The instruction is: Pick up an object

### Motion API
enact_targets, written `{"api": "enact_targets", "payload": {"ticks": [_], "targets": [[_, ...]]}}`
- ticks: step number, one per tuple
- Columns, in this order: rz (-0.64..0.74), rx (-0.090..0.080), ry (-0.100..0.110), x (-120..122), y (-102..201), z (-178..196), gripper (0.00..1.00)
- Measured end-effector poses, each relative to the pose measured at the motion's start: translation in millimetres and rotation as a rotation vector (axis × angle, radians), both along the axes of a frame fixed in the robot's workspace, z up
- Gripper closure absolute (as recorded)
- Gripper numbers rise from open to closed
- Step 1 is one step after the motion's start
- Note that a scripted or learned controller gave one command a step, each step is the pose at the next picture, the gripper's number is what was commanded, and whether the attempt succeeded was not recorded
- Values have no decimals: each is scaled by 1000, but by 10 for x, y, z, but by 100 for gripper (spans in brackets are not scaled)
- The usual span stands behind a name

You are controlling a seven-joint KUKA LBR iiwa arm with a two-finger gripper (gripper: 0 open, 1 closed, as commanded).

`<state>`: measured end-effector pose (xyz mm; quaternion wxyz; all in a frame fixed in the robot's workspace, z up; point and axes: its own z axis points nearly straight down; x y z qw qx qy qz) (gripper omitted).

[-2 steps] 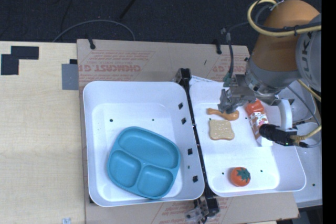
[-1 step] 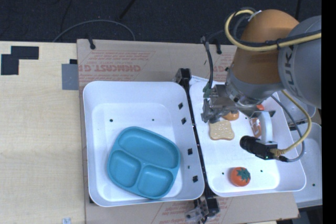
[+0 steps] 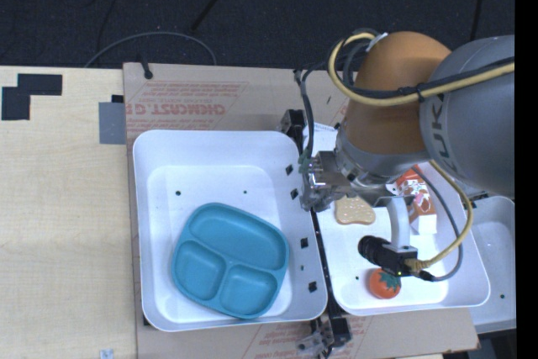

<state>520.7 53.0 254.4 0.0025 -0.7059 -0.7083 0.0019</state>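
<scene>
Arm over right bin (image 3: 471,298); tool (image 3: 315,185) low at its left wall, state cannot be told. Toast piece (image 3: 354,212), tomato (image 3: 386,284) in bin; blue tray (image 3: 229,260) in left bin (image 3: 160,155)

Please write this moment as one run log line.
arm: over right bin | left bin: blue tray | grasp: unconfirmed

smooth plastic blue tray (image 3: 229,260); glossy white bins (image 3: 168,149); matt cardboard (image 3: 181,97).
</scene>
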Motion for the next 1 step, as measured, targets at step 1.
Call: {"api": "enact_targets", "payload": {"ticks": [1], "targets": [[0,0,1,-176,387,-161,100]]}}
